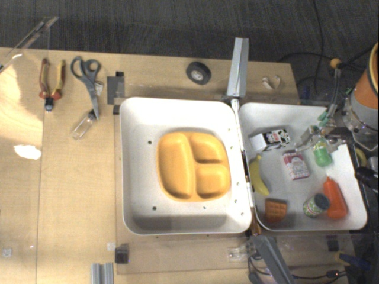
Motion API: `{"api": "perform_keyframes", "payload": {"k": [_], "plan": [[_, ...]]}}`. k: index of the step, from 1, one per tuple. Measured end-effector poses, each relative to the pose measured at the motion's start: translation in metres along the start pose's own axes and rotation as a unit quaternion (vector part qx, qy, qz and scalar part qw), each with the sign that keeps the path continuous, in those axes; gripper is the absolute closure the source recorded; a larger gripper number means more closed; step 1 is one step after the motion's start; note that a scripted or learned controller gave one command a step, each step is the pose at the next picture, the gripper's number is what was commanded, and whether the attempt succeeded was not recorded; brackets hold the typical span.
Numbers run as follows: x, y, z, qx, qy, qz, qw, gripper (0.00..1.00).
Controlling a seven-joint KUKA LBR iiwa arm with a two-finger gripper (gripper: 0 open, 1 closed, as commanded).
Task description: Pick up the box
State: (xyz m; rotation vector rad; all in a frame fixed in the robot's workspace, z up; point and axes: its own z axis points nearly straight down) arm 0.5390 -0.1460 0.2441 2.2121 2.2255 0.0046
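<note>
We are looking first at the left bin (136, 158), which is cradling a yellow divided tray (193, 163). In the right bin (355, 220), the box (296, 165) is lying flat near the middle, between a banana (258, 179) and a green bottle (321, 154). Our gripper (317, 136) is hanging just above-right of it; we cannot tell its state.

Grey arm (362, 93) at the right edge, orange-banded; jaws low over the right side, state unclear
</note>
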Motion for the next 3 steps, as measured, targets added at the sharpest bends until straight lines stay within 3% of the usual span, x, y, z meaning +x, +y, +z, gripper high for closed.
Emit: {"api": "perform_keyframes", "payload": {"k": [1, 2, 3], "plan": [[-0.019, 0.019, 0.155, -0.005, -0.001, 0.040, 0.9992, 0.00], [-0.019, 0.022, 0.143, -0.008, -0.002, 0.039, 0.9992, 1.00], [0.025, 0.013, 0.043, -0.001, 0.000, 0.024, 0.9997, 1.00]]}}
